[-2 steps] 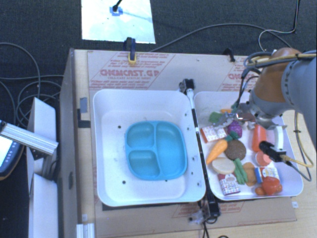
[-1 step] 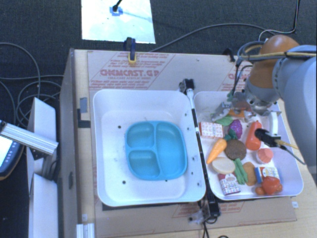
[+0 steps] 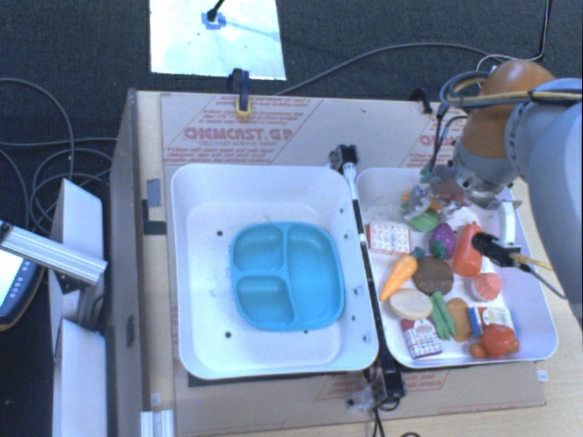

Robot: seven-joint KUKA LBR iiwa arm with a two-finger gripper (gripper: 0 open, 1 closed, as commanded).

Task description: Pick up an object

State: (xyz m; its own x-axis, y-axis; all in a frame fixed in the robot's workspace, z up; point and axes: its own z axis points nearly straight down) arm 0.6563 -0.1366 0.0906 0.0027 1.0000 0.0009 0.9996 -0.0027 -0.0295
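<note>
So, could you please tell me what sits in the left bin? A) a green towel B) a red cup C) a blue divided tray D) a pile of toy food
C: the blue divided tray lies flat in the left bin, while the toy food is piled in the right bin.

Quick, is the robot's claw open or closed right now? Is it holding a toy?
Claw: cannot be told; it hangs low over the far end of the right bin, among the toy food.
</note>
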